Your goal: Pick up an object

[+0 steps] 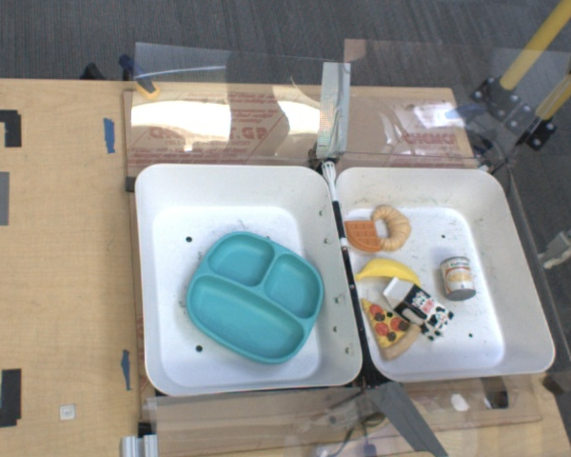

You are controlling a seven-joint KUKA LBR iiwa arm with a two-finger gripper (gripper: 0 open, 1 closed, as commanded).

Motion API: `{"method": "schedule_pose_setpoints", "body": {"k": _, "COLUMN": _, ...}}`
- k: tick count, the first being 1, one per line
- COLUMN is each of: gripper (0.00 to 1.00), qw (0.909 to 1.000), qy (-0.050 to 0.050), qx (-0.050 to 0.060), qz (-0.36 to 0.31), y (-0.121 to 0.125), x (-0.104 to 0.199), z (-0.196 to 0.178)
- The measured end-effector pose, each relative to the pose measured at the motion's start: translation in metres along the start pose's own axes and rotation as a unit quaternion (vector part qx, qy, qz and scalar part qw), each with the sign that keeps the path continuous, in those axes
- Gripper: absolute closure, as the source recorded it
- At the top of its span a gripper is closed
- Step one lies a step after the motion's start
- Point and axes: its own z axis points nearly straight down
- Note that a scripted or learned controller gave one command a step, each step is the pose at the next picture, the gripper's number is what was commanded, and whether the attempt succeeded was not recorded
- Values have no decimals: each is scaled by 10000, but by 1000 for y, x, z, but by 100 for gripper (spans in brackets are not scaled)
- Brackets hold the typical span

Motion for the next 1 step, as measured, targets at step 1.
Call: {"method": "schedule_pose_setpoints", "body": {"k": 1, "gripper": 100, "qw": 9883, "qy": 7, "qx": 14, "qz": 1522, "y": 0, "x": 0, "z": 33}}
